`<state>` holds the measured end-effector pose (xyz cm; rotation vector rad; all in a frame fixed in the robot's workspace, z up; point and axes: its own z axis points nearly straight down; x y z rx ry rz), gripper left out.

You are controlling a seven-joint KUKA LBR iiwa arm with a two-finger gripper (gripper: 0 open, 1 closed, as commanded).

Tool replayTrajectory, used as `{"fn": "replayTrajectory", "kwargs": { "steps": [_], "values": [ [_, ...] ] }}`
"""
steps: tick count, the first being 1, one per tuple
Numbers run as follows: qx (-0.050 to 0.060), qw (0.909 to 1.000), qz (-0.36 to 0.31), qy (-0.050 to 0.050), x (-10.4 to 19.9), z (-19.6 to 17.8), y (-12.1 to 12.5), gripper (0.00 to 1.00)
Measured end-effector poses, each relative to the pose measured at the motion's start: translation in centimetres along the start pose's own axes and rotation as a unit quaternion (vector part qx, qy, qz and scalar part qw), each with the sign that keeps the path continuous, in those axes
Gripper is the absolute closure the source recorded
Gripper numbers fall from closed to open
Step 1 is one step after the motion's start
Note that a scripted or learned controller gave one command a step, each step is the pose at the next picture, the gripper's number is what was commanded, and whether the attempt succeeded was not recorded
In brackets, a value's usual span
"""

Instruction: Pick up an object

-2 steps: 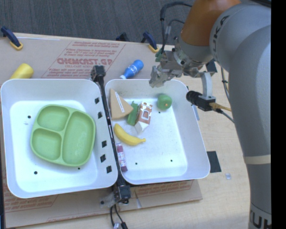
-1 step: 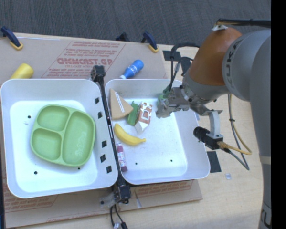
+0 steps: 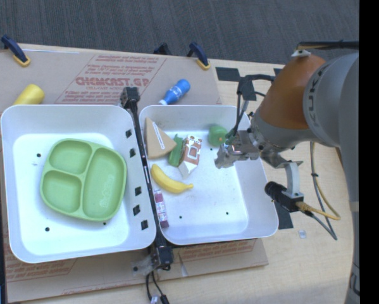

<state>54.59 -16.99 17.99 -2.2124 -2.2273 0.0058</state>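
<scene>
The right bin [image 3: 259,223] holds a yellow banana [image 3: 171,180], a small red and white carton [image 3: 190,152], a tan wedge [image 3: 157,139], a dark green piece [image 3: 176,154] and a small round green object [image 3: 217,133]. My gripper [image 3: 226,156] hangs low over the right part of this bin, just below and to the right of the round green object and to the right of the carton. Nothing can be seen held in it. The grey arm with its orange band [image 3: 289,100] comes in from the right.
The left bin [image 3: 18,233] holds a green divided plate [image 3: 83,179]. A thin red and white packet [image 3: 160,206] lies along the right bin's left wall. Behind the bins, a blue and white bottle [image 3: 175,92] and a yellow object [image 3: 30,94] lie on cardboard.
</scene>
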Motion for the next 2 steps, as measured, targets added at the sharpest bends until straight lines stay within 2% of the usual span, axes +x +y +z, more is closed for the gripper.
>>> {"fn": "replayTrajectory", "kwargs": {
  "steps": [1,2],
  "values": [
    [-0.001,1.0,0.001,0.001,-3.2,-3.0,-6.1,1.0],
    [-0.002,1.0,0.001,0.0,-4.1,-8.2,-6.9,1.0]
  ]
}}
